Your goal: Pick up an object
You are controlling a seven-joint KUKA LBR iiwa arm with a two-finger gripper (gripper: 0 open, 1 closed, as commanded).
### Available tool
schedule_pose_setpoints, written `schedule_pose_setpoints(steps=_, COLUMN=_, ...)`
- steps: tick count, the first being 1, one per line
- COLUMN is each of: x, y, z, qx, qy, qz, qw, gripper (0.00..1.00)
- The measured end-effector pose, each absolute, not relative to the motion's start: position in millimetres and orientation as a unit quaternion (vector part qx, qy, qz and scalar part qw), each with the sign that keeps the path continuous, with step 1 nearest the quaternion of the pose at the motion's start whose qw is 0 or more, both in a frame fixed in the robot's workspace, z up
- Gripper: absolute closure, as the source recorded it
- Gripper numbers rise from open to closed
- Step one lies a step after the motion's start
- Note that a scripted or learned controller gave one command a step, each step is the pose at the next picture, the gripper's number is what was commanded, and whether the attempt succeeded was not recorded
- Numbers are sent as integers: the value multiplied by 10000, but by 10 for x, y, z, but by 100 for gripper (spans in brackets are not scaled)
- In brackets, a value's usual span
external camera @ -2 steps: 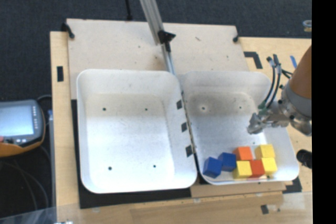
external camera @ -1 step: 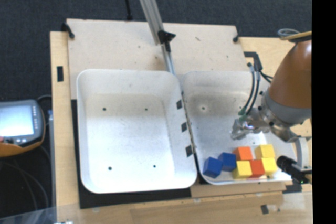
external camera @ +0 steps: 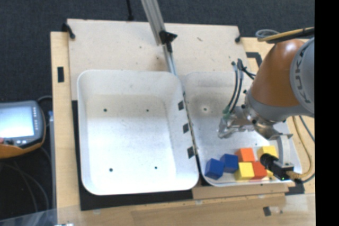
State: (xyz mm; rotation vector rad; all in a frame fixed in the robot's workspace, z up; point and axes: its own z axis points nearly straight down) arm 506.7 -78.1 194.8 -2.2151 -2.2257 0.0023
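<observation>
Gripper point(external camera: 229, 129) hangs mid right bin point(external camera: 204, 92), jaws unreadable, can't tell. Blocks point(external camera: 238, 164) sit jammed along the near edge; tight packing could spoil any grab, fingers wedging or nudging neighbours.

one fixed camera looks down slantwise over both white bins point(external camera: 85, 114).

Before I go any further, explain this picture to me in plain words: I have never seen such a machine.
One camera above a bench looks down at a slant. The grey and orange shape at the right is a robot arm; its tool hangs over the right bin, with nothing visibly held. In that bin's near corner lie small blocks: two blue blocks, an orange block, a yellow block and a red block. The left bin sits beside it.
</observation>
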Motion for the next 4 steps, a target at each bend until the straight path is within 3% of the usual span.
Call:
schedule_pose_setpoints(steps=1, x=5133, y=-1391, z=2689, qx=-7084, qy=-7058, qz=-14, qw=-51, gripper=100)
schedule_pose_setpoints(steps=2, x=5871, y=-1118, z=1484, qx=-7056, qy=-7086, qz=16, qw=12, gripper=100)
schedule_pose_setpoints(steps=3, x=5797, y=-1823, z=2035, qx=-7089, qy=-7053, qz=-1, qw=-41, gripper=100)
schedule_pose_setpoints(steps=4, x=5796, y=-1783, z=2003, qx=-7065, qy=-7077, qz=10, qw=-13, gripper=0)
